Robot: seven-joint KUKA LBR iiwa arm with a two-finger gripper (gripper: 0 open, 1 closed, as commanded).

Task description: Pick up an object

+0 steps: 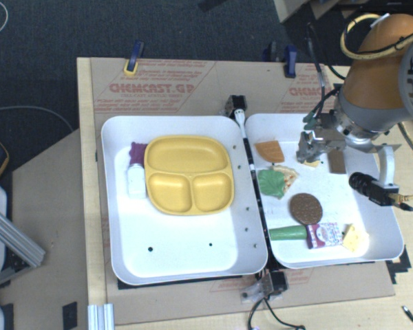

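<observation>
My gripper (308,154) hangs over the back middle of the right bin (392,234), coming in from the right under the orange-banded wrist. Just left of it lies a flat orange-brown square (269,150). A small brown block (336,161) sits right beside it on the other side. Something small and pale shows under the gripper tip, too hidden to name. Further forward lie a green leafy piece (272,182), a round brown disc (306,208), a green stick (287,233), a purple-and-white packet (324,235) and a yellow wedge (355,239).
The left bin (186,253) holds a yellow divided tray (189,174), with a white bottle (135,181) and a purple item (137,152) at its left side. A black rail (250,177) separates the bins. A black cylinder (370,188) juts from the arm over the right bin.
</observation>
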